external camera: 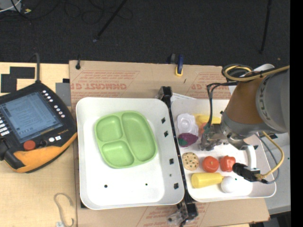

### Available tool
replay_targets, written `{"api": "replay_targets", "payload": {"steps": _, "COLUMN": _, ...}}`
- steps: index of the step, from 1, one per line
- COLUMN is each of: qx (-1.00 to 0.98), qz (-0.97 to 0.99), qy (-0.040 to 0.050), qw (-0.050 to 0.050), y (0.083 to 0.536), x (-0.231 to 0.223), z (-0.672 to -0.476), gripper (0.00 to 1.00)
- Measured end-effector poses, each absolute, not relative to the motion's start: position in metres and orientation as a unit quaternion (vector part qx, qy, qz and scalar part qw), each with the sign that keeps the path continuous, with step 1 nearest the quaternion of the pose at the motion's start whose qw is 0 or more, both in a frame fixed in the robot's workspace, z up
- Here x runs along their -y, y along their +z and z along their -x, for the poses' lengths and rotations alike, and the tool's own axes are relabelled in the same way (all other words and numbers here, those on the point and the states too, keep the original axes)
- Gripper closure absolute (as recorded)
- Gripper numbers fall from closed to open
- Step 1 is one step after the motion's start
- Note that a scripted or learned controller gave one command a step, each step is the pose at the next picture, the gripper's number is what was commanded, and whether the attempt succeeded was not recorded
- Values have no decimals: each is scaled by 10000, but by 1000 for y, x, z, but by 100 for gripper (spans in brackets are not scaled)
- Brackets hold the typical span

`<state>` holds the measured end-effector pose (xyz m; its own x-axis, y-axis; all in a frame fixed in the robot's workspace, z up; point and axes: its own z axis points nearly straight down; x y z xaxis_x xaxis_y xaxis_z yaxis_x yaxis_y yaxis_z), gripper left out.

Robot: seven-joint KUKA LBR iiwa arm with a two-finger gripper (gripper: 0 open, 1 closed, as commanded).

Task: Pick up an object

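The right bin holds several toy foods: a purple piece, a clear cup, a yellow piece, a cookie, a red tomato, a red piece, a yellow cylinder and a white ball. My gripper hangs low over the middle of that bin, just right of the purple piece and above the tomato. The wrist hides its fingers.
The left bin holds a green divided plate. A teach pendant lies on the bench at the far left. Cables loop around the arm at the right of the bin.
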<state>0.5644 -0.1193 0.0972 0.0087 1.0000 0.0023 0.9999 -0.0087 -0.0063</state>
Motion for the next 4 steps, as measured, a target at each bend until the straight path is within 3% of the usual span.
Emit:
{"api": "replay_targets", "payload": {"steps": 3, "qx": 7066, "qz": 7076, "qy": -3, "qw": -3, "y": 230, "x": 133, "z": -567, "gripper": 100}}
{"api": "replay_targets", "payload": {"steps": 4, "qx": 7081, "qz": 7061, "qy": 8, "qw": 18, "y": 238, "x": 82, "z": -560, "gripper": 100}}
